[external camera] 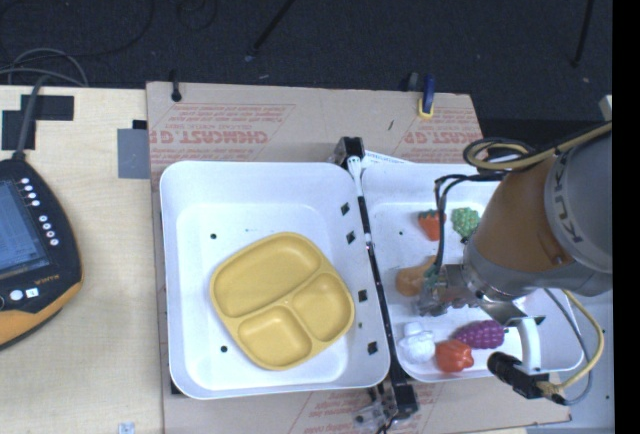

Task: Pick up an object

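Gripper (432,294) hangs low in the right bin (400,184), right beside the brown toy (410,279) — fingers hidden under the wrist, so I cannot tell their spread. Purple grapes (479,333) lie just beyond.

arm (530,222) hides much of the right bin (395,192).
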